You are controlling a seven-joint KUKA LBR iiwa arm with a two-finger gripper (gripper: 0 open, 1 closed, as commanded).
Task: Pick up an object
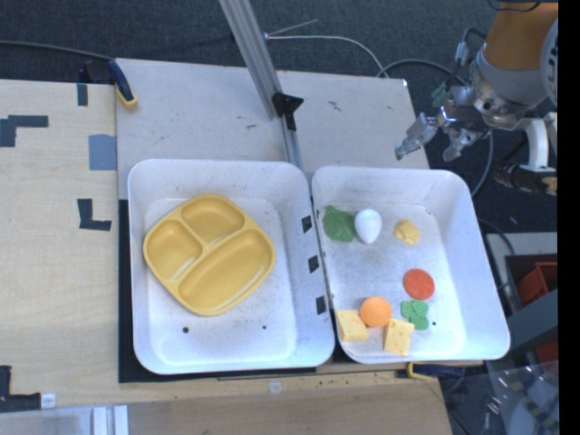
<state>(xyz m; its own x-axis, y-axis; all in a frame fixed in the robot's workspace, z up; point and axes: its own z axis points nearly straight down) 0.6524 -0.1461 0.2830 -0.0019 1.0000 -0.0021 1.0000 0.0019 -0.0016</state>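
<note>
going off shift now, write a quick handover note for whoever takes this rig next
Gripper: up above the far edge of the right white bin, nothing seen between its fingers; open or shut cannot be told.
Right bin holds: dark green leafy piece, white egg shape, small yellow lump, flat red round piece, orange ball, small green piece, two yellow cheese-like blocks.
Left white bin holds the yellow three-compartment plate.
Done: nothing picked.
Left: descend, grasp one object, lift.
</note>
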